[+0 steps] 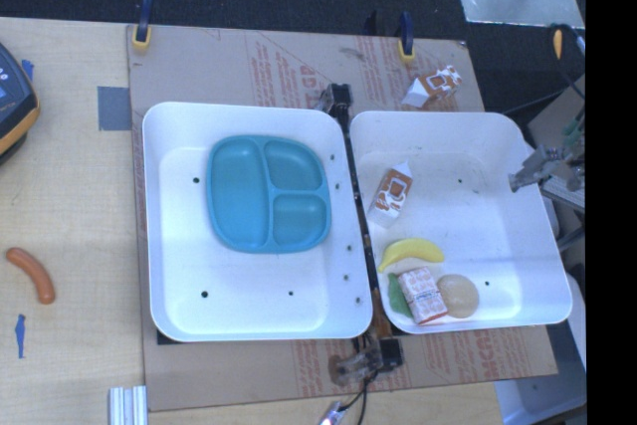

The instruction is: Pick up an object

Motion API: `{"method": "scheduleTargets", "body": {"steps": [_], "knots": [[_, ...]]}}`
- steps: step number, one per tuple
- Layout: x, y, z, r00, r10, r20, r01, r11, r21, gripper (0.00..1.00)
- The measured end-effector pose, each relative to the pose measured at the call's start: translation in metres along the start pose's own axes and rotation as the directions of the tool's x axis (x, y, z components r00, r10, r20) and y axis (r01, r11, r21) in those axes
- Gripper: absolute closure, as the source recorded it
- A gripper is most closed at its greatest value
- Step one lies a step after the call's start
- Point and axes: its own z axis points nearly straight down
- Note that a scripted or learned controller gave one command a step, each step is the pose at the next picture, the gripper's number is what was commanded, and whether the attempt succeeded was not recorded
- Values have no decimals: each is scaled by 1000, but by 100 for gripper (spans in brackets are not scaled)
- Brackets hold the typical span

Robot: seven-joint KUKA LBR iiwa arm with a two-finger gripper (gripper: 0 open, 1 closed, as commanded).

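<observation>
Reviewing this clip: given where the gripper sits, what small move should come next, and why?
Probably swing the gripper leftward, into the right bin. It sits at that bin's right rim, apart from every object. The carton lies alone mid-bin, an easier target than the banana, box and round piece crowded in the near corner.

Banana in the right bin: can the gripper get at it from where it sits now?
Probably yes. The banana lies uncovered, with bare bin floor between it and the gripper at the right bin's right edge. The carton just below it crowds one side.
</observation>
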Motion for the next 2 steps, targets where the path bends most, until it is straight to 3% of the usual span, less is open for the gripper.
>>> {"method": "scheduleTargets", "body": {"steps": [1, 2], "knots": [[54, -10, 184, 1000, -2, -1, 2, 1000, 3, 0], [109, 32, 186, 1000, -2, 0, 2, 1000, 0, 0]]}}
